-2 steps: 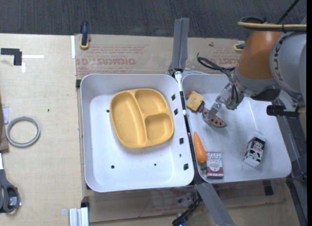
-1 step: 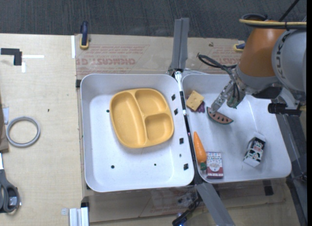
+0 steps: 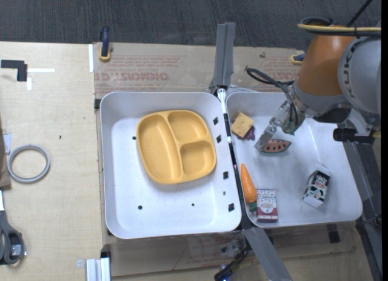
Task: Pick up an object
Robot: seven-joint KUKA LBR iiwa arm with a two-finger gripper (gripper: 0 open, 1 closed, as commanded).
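Note:
My gripper (image 3: 277, 133) hangs over the back of the right bin (image 3: 339, 213), its fingers apart and pointing down to the left. A watermelon slice (image 3: 274, 147), red with a green rind, lies just beneath it, and the left fingertip (image 3: 267, 138) is at the slice's left end. Nothing sits between the fingers. A yellow cheese block (image 3: 242, 125) lies to the gripper's left, by the divider. An orange carrot (image 3: 247, 182) and a small red box (image 3: 267, 205) rest at the bin's front left. A black-and-white milk carton (image 3: 316, 187) stands at the front right.
The left bin (image 3: 121, 201) holds a yellow divided plate (image 3: 176, 146). A grey ring (image 3: 27, 162) and scissors (image 3: 9, 243) lie on the wooden bench to the far left. The arm's orange band (image 3: 321, 61) rises over the right bin's back corner.

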